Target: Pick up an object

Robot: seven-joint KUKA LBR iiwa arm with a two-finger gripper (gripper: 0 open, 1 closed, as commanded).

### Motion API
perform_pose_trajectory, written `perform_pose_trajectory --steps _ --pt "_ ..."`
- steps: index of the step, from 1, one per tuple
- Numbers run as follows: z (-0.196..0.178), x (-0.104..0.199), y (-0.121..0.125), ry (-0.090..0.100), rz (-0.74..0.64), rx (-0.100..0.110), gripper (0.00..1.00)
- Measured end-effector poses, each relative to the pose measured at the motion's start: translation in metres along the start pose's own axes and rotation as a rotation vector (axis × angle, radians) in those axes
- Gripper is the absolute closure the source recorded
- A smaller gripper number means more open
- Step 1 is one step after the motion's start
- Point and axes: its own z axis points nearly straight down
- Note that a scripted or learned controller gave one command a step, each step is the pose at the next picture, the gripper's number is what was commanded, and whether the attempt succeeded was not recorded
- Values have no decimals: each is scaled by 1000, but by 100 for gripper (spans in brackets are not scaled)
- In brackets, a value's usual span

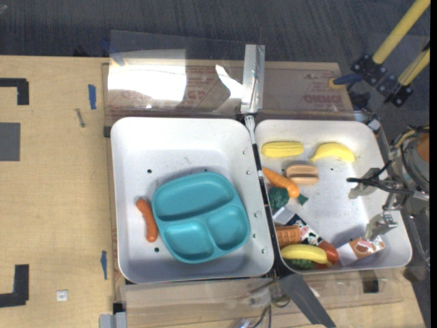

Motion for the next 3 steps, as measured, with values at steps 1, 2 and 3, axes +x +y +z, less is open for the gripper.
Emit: perform_pose_trajectory --steps 1,2,3 --pt "99 -31 59 -19 -128 0 0" --pt "109 -93 83 -11 55 0 0" --pt "110 -168 84 54 60 -2 0"
